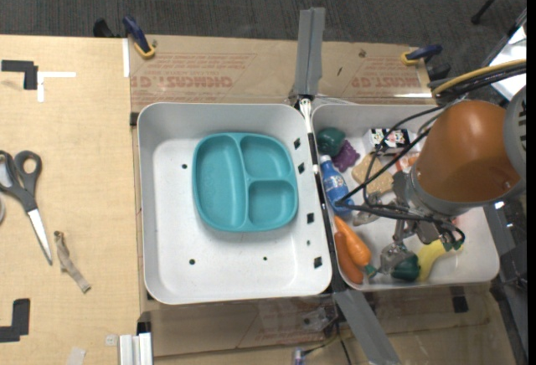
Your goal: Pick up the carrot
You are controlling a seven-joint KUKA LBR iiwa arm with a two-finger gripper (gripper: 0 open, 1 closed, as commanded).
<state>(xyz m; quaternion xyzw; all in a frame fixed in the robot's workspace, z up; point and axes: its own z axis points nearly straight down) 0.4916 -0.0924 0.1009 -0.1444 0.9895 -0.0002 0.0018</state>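
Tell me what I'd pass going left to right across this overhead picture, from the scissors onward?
Scissors → teal divided plate in the left bin → blue bottle → carrot → gripper → the arm's orange band.

teal divided plate [246, 182] in left bin [159, 213], scissors [27, 197] on bench

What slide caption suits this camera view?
Grey two-finger gripper hovering in right white bin beside orange carrot; teal divided plate in left bin.
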